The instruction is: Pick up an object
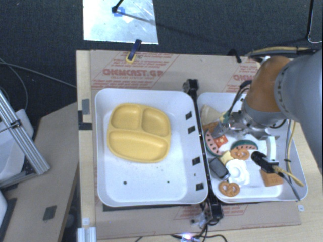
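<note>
At lower right, the right bin (295, 193) holds crowded toy food: a pretzel (229, 188), an egg (238, 173). Farther up, the gripper (225, 125) hovers low over the pizza slice (217, 143), apparently targeting it; its state I cannot tell.

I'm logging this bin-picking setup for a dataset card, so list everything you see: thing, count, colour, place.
white bins: 2, white, side by side on the bench
divided plate: 1, yellow, three compartments, in the left bin
toy food pile: several small pieces, mixed colours, in the right bin; exact count unclear
pretzels: 2, brown, right bin, one near the front edge, one further back
fried egg: 1, white, right bin, behind the front pretzel
dark flat item: 1, black, right bin by the divider
board: 1, tan with red lettering, under the bins
shiny sheet: 1, silver, floor behind the bench
arm: 1, grey with orange band, from the right
gripper: 1, over the right bin's rear
</note>
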Robot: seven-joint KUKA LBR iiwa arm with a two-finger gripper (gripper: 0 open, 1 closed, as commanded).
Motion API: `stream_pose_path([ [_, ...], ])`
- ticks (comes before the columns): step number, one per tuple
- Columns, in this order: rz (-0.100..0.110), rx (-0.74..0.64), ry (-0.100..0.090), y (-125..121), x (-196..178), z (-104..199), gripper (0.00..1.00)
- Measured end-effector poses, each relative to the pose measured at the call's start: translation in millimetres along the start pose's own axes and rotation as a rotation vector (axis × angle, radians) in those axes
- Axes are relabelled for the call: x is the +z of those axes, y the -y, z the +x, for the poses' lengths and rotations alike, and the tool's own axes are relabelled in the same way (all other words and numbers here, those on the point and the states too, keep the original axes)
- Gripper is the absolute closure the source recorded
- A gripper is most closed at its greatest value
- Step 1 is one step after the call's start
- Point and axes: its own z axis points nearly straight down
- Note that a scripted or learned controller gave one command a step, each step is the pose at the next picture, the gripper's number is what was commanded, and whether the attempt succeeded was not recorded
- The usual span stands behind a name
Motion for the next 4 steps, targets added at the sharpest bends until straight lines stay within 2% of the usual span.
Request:
stream_pose_path([
  [1,-0.007,-0.001,0.0,-3,-12,0,1.0],
  [2,-0.005,-0.001,0.0,30,-1,5,1.0],
  [3,-0.009,-0.003,0.002,21,-47,-2,1.0],
  [4,-0.003,-0.001,0.002,35,-11,7,1.0],
])
